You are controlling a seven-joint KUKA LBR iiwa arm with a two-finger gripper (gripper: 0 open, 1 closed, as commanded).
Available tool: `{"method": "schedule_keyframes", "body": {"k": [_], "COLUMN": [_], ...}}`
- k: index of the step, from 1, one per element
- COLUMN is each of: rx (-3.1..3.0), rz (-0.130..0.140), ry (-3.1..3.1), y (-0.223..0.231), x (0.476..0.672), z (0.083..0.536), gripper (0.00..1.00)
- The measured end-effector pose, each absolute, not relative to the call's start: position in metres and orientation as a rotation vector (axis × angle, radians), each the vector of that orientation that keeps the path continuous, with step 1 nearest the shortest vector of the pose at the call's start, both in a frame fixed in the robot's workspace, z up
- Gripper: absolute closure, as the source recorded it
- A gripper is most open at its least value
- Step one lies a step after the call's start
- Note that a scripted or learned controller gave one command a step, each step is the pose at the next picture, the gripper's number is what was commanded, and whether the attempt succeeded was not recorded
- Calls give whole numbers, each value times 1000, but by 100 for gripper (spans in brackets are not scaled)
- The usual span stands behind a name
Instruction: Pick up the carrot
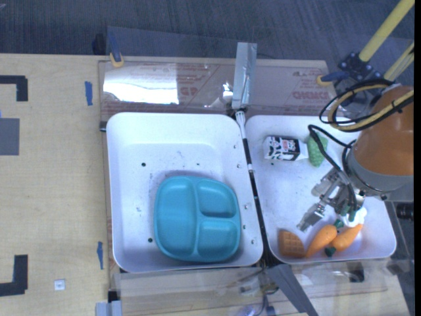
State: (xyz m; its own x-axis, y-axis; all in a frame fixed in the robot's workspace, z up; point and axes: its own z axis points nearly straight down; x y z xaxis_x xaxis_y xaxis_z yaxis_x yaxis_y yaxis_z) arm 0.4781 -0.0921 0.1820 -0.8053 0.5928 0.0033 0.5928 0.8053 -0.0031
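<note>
Two carrots crowd right bin's front wall, lying diagonal, tips lower-left; gripper just above, grip state unclear.

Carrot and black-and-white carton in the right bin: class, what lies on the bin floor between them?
In the camera view, the gripper hangs over that stretch between the carrot and the carton; the white floor around it is bare.

Two carrots, two bins
</note>
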Motion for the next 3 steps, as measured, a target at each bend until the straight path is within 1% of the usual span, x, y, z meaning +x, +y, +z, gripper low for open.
{"method": "schedule_keyframes", "body": {"k": [1,2,3], "rx": [-909,-1044,-952], "rz": [2,0,-1], "ry": [-3018,-2972,-3003], "y": [-201,-180,-174], "x": [481,492,482], "z": [88,87,87], "gripper": [0,0,0]}}
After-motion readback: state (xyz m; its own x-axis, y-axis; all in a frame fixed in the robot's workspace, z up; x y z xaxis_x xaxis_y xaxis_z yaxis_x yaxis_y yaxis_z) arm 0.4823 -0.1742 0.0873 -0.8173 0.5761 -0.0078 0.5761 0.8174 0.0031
